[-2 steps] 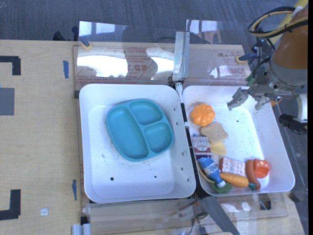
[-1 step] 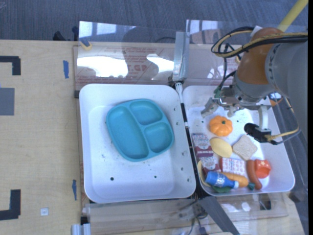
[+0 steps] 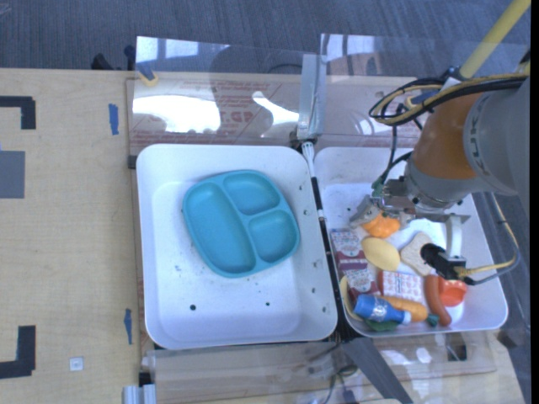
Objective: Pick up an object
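In the right-hand bin (image 3: pixel 493 305), the grey arm with its orange band (image 3: pixel 445 146) reaches down from the right, and its gripper (image 3: pixel 383 204) sits low over the bin's upper left part. Whether the gripper is clenched or released cannot be told from here. Touching or just under the gripper lies a small orange toy (image 3: pixel 383 225). Just below that orange toy rests a pale yellow lemon-shaped piece (image 3: pixel 381 253), and left of the lemon piece a printed packet (image 3: pixel 349 251). Further from the gripper, along the bin's near edge, lie a red-and-white carton (image 3: pixel 402 286), a blue bottle (image 3: pixel 376 309), a carrot-like stick (image 3: pixel 435 299) and a red piece (image 3: pixel 453 293). In the left bin (image 3: pixel 160 310), well apart from the gripper, sits a blue divided plate (image 3: pixel 242 221).
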`<state>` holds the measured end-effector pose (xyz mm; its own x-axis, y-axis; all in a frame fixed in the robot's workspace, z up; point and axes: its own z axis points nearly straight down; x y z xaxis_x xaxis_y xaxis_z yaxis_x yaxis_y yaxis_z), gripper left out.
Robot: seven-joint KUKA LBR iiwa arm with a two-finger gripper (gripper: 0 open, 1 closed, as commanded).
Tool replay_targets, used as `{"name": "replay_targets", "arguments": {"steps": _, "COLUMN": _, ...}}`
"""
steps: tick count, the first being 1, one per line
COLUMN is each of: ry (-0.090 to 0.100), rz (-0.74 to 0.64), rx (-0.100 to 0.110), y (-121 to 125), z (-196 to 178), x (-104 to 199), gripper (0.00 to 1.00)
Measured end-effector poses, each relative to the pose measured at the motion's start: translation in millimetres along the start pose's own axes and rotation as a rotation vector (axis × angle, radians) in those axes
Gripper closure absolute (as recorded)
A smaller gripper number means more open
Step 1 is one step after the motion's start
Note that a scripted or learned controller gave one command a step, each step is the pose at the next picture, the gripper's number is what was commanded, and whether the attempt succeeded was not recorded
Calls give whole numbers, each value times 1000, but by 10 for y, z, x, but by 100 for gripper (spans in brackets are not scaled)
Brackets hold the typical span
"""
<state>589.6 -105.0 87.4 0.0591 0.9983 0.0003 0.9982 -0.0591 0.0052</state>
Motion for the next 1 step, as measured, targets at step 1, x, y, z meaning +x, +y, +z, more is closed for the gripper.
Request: {"name": "replay_targets", "arguments": {"steps": 1, "ry": 0, "rz": 3, "rx": -3, "y": 10, "z": -106, "x": -7, "gripper": 100}}
